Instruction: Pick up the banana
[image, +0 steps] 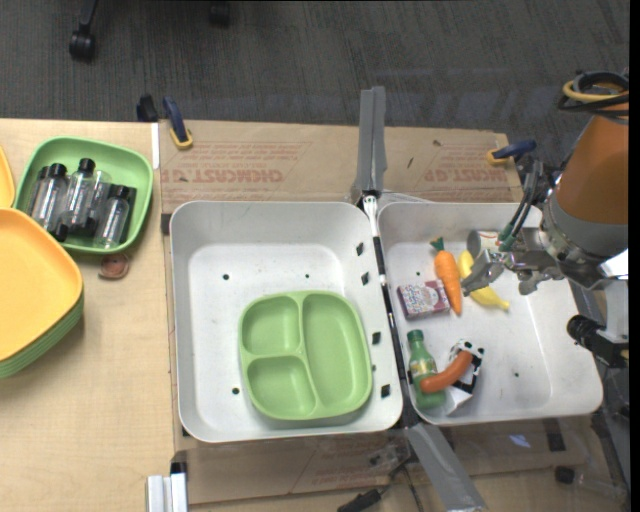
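Currently the gripper (487, 270) hangs low in the right bin (560, 395), just right of the carrot (449, 281); whether its tips are apart or together cannot be told. Risk noted: the banana (487, 296) lies crowded against the carrot, so a closing stroke could catch the carrot instead, or nudge the banana aside and come up with nothing. The banana sits just right of the carrot, directly beneath the gripper and partly hidden by it, apparently not clamped.
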